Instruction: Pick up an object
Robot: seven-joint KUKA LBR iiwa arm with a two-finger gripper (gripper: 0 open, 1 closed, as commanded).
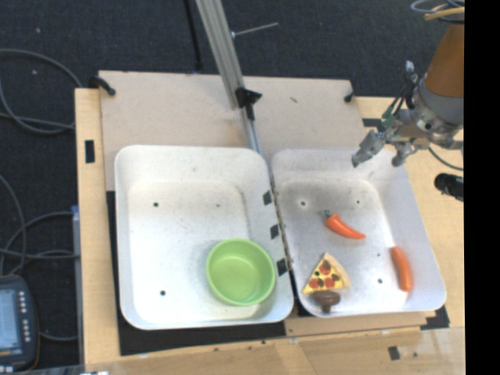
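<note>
The jaws (381,153) hang spread and empty above the right bin's (418,225) far corner; inside lie an orange pepper (344,226), a carrot (401,268) (near edge) and a pizza slice (326,277); a green bowl (241,271) occupies the left bin (156,178).

No text, label, brand or number is legible anywhere here

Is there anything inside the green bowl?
The round green plastic bowl in the left white bin shows a bare green inside, with nothing lying in it. What is under the bowl cannot be seen, because the bowl covers that patch of the bin.
</note>
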